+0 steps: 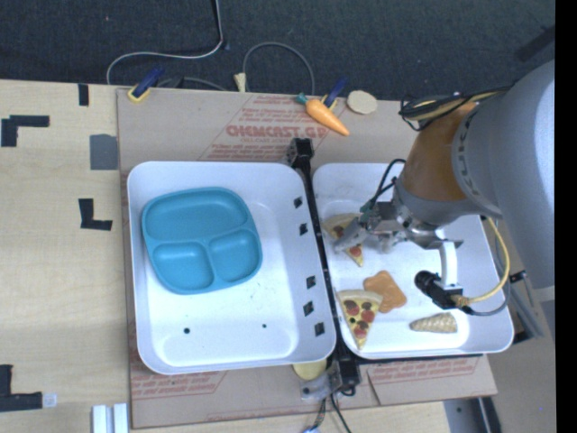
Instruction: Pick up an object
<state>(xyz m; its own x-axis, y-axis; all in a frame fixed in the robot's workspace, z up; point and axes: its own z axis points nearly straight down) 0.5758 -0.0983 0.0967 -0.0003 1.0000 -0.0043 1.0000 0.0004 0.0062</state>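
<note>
Grey metal gripper [353,235], its finger spread impossible to tell, hangs over a small pizza-like toy piece [355,255] in the right bin [491,336]. It looks light, stiff and flat, best pinched across its edges. 3 more toy foods lie near.

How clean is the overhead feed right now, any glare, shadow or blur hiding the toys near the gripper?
Camera view: lighting is even and soft, with no strong glare on the white bins. The gripper is small and slightly blurred, sitting over a toy and partly hiding it. The arm looms large and soft at the right. The pizza slice and blue plate read clearly.
</note>
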